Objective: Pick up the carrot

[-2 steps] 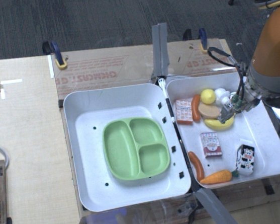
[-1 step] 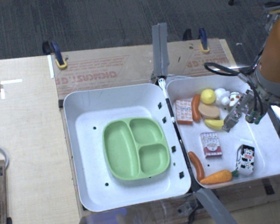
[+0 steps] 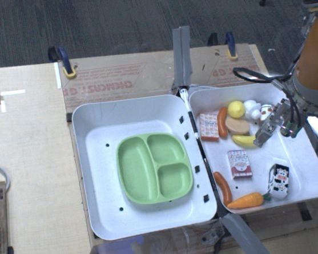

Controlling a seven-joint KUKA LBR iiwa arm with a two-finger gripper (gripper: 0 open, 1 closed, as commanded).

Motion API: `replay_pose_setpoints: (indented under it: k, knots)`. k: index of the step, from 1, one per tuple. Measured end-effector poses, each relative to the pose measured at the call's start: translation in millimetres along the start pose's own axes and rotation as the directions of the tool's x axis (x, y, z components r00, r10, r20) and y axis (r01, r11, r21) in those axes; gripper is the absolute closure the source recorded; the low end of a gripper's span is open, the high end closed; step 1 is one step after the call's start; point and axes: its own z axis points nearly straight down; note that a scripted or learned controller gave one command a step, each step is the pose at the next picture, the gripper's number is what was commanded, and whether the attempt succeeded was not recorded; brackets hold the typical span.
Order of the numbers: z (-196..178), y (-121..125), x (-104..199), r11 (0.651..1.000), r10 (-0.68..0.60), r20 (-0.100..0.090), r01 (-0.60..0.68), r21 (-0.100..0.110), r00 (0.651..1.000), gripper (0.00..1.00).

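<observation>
Glossy plastic carrot (image 3: 246,201); matt green tray (image 3: 154,168).

From my remote station I see two white bins (image 3: 90,178) on pale wood and brown cardboard printed with red lettering. A light green divided plate (image 3: 154,167) sits in the left bin. In the right bin I count an orange carrot (image 3: 246,201) with a green tip, two red-orange sausages (image 3: 222,186), a yellow lemon (image 3: 235,109), a yellow banana (image 3: 243,140), a tan bread piece (image 3: 236,125), two red-and-white cartons (image 3: 240,163) and a black-and-white cow-patterned carton (image 3: 279,179). The grey gripper (image 3: 265,130) hangs from an orange-banded arm. Blue-and-yellow clamps (image 3: 65,63) mark the cardboard's edge.
</observation>
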Motion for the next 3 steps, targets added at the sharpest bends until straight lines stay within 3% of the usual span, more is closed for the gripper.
replay_pose_setpoints:
  k: [1,2,3]
  knots:
    - [-102,-3,-59,0.987,0.164,-0.002,-0.164,0.002,0.987,1.00]
    - [-19,-44,-109,0.986,0.166,-0.001,-0.166,0.002,0.986,1.00]
    - [41,-10,-190,0.984,-0.178,0.002,0.178,0.000,0.984,1.00]
